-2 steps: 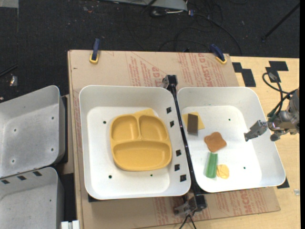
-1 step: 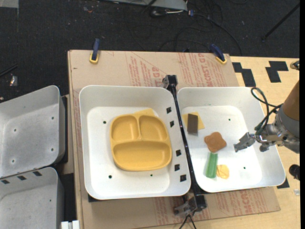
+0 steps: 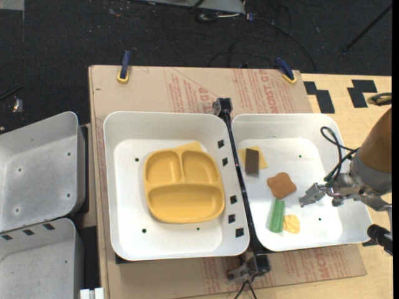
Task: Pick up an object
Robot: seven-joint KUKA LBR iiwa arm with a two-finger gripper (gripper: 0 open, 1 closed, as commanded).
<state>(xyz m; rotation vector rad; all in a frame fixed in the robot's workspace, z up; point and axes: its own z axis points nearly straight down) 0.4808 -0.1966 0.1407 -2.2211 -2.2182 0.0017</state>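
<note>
In the right bin (image 3: 324, 229), the gripper (image 3: 310, 197) is seen low over bare floor, nothing between its fingers; whether they are spread or closed cannot be told. The candidate objects lie just beyond it: a brown toast-shaped piece (image 3: 281, 184), a green stick (image 3: 277, 215) touching a small yellow piece (image 3: 292, 223), and a dark block (image 3: 252, 160). A single, isolated piece, probably the brown one, is best centred before closing.

One fixed camera sits above the desk (image 3: 162, 86), looking down at a slant from moderate height. Both white bins fall within frame: the left bin (image 3: 118, 167) at centre, the right bin (image 3: 318, 148) toward 3 o'clock. Dark floor (image 3: 56, 30) spans 12 o'clock.
</note>
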